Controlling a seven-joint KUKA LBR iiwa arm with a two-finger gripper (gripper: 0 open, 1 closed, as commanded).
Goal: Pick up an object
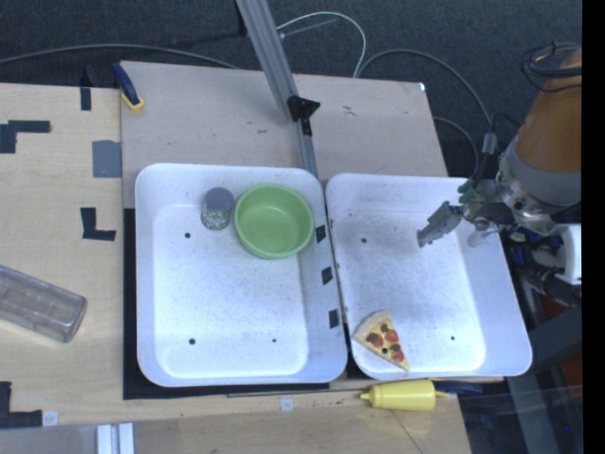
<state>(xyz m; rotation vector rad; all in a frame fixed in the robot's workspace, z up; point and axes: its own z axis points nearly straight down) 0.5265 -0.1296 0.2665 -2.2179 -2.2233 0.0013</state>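
At the far left a clear plastic container (36,304) lies on its side on the wooden bench (57,216), well apart from the bins. A blue and yellow clamp (128,87) sits near the bench's upper left part.

The left bin (227,348) holds 2 things along its upper edge: a small grey-topped can (217,208) standing upright, and just beside it, on its right, a green bowl (274,220) with its mouth up. The 2 look to be touching or nearly so. A grey metal pole (269,50) slants down from the top of the view and ends near the seam between the bins.

The right bin (416,282) has a toy pizza slice (382,338) lying flat in its lower left corner, close to the wall. A yellow bottle (404,395) lies on its side on the bench just below that bin's front rim.

The gripper (454,223) hangs over the upper right part of the right bin, well apart from the pizza slice. 1 dark finger (435,225) points down and left; nothing shows between the fingers, and how far apart they stand cannot be told. The arm (553,140), with its orange band, fills the right edge above the bin.
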